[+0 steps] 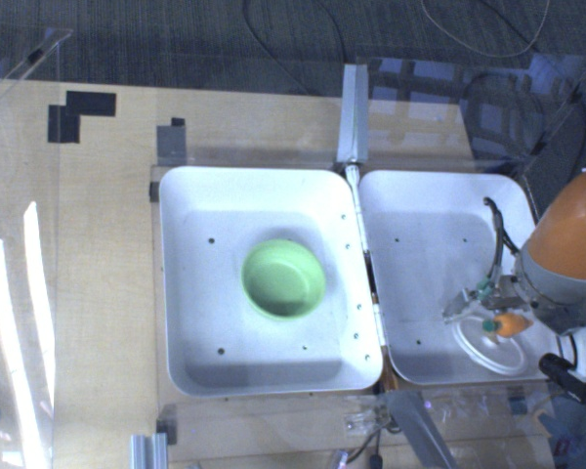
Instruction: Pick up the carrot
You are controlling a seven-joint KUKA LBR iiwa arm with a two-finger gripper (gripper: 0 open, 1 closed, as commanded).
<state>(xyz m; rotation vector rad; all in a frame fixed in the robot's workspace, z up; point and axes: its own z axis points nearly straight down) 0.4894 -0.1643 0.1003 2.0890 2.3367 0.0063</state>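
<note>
The carrot [511,325] is a small orange piece lying low on the right side of the right bin [420,262], partly covered by the arm. My gripper [485,304] hangs over that same corner, just left of and above the carrot, very near it or touching it. The grey wrist and its orange band [571,237] reach in from the right edge and hide part of the bin wall. I cannot make out whether the carrot sits inside the gripper or only beside it.
A green bowl [284,277] sits in the middle of the left bin [195,213]. A clear ring-shaped item [488,348] lies under the gripper near the right bin's front wall. A dark cable [495,228] loops down along the arm.
</note>
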